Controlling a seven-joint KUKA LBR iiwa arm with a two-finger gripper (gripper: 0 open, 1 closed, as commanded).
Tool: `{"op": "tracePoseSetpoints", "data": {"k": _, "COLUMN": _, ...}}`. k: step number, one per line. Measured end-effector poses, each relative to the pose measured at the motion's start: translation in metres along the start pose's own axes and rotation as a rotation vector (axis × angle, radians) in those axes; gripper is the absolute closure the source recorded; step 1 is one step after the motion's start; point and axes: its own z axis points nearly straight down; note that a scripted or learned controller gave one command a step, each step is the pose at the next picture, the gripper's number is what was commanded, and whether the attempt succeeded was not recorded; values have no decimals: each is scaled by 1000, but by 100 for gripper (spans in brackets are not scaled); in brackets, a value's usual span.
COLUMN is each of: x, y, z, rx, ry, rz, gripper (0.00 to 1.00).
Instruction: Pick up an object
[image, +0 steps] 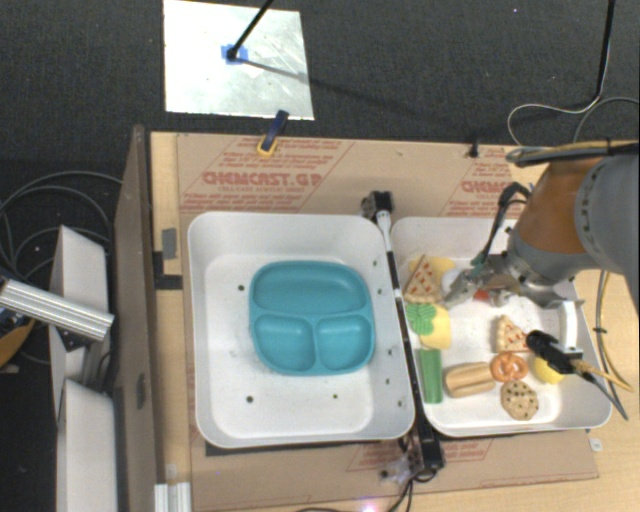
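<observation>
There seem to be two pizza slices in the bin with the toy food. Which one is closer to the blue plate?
The pizza slice at the right bin's left wall, above the green toy. The other slice lies further right, by the pretzel.

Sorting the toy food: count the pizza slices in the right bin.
2. One pizza slice lies at the bin's upper left; the other pizza slice sits mid-right, above the pretzel. The arm may hide more.

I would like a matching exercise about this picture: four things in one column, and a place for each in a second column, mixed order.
Things:
1. blue plate
2. cookie
3. gripper
4. green piece

Places:
A. near corner of the right bin
B. in the left bin
C. along the right bin's left wall
D. over the right bin's far part

Pairs: 1-B, 2-A, 3-D, 4-C
</observation>
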Motion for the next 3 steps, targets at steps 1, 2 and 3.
{"op": "tracePoseSetpoints", "data": {"k": 1, "x": -52, "y": 44, "z": -38, "rx": -7, "ry": -6, "rz": 8, "gripper": 0}}
{"op": "tracePoseSetpoints", "data": {"k": 2, "x": -49, "y": 77, "z": 0, "rx": -2, "ry": -3, "rz": 4, "gripper": 0}}
{"op": "tracePoseSetpoints", "data": {"k": 3, "x": -50, "y": 77, "z": -13, "rx": -4, "ry": -6, "rz": 2, "gripper": 100}}
